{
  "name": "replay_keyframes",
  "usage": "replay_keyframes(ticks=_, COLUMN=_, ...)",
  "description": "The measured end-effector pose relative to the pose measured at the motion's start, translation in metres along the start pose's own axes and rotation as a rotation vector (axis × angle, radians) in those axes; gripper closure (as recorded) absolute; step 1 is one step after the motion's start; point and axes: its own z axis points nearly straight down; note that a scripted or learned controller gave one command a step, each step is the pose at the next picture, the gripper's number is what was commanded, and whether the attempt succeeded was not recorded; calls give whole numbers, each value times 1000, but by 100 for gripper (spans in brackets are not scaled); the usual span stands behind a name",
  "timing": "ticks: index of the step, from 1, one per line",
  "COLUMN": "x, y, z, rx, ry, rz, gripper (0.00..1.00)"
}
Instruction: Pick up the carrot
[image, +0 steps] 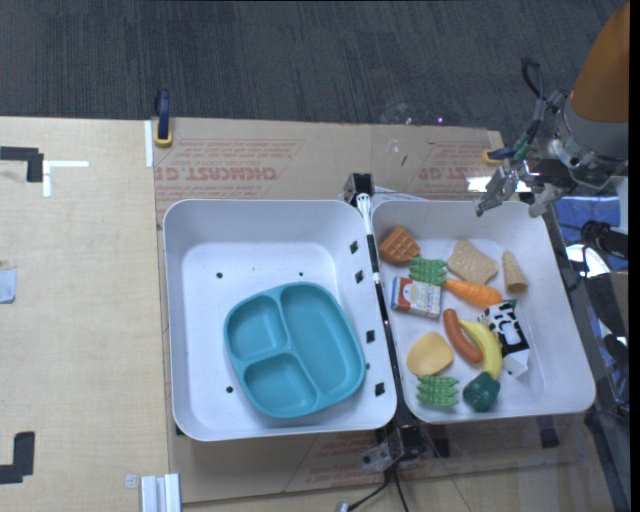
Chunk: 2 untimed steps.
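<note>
A: Camera view is taken from above at a slant; where is the carrot (472, 291) to be found?

B: It is seen lying in the right bin (560, 330), near the middle, between a cracker (471, 262) and a sausage (461, 335), with a small red carton (416, 296) just beside its thicker end. The toy foods appear to have been tipped in loosely so that one can be singled out.

A: And the hand (515, 188)?

B: It is held above the far right corner of that bin, well apart from the carrot. Its fingers appear spread, with nothing between them, so it is judged released.

A: What of the left bin (190, 300)?

B: A teal divided plate (293, 349) is laid in it.

A: Can any writing be read?

B: Reddish print is seen upside down on the tabletop (80, 330) mat; it cannot be made out reliably.
</note>
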Motion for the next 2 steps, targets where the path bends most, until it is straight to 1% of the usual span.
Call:
replay_keyframes(ticks=1, x=6, y=-35, z=152, rx=-4, ry=0, rz=-138, gripper=0)
replay_keyframes(ticks=2, x=4, y=-35, z=143, rx=-6, ry=-2, rz=-132, gripper=100)
